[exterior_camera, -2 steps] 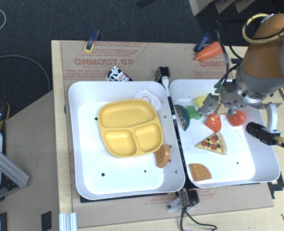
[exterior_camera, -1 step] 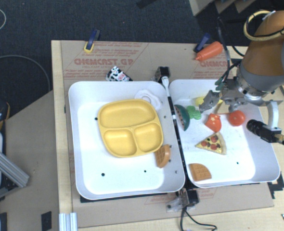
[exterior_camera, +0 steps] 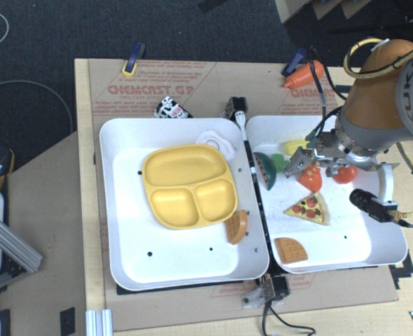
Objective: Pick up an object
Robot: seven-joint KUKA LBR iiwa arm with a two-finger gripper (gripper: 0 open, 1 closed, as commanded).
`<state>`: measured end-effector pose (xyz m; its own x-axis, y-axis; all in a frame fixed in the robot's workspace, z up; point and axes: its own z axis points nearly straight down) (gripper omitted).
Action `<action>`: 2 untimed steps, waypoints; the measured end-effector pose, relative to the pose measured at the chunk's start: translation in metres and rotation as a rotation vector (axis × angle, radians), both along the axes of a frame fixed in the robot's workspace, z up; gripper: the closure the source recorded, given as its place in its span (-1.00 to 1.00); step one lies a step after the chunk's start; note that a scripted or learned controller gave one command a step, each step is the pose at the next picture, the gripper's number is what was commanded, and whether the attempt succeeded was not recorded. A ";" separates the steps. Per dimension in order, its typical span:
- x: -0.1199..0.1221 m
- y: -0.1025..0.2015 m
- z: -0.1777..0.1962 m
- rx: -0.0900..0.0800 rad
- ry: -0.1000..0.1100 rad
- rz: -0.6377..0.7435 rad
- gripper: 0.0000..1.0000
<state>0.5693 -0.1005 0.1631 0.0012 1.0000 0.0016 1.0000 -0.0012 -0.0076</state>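
My gripper [exterior_camera: 309, 164] hangs over the upper middle of the right bin [exterior_camera: 374, 247], under the grey and orange arm. A red tomato-like toy [exterior_camera: 311, 180] lies directly below it, touching or nearly touching. A second red piece [exterior_camera: 345, 174] sits just to its right. A pizza slice toy [exterior_camera: 309, 209] lies in front of the gripper. A yellow-green piece [exterior_camera: 293, 147] and a green and teal toy [exterior_camera: 266, 168] lie to the gripper's left. A brown cookie-like toy [exterior_camera: 290, 249] rests near the bin's front edge.
The left bin [exterior_camera: 122, 243] holds a yellow divided plate [exterior_camera: 189, 185], a white item [exterior_camera: 217, 141] behind it and a brown toy [exterior_camera: 237, 226] by the dividing wall. A black cable plug [exterior_camera: 369, 204] juts over the right bin. Clamps and an orange object [exterior_camera: 303, 75] lie behind the bins.
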 end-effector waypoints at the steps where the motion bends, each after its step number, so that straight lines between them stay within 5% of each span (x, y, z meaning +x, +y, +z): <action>1: -0.004 0.008 -0.061 0.001 0.002 0.001 -1.00; 2: -0.002 0.007 -0.075 -0.002 -0.009 0.000 -1.00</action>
<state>0.5670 -0.0932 0.0884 0.0011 1.0000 -0.0005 1.0000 -0.0011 0.0010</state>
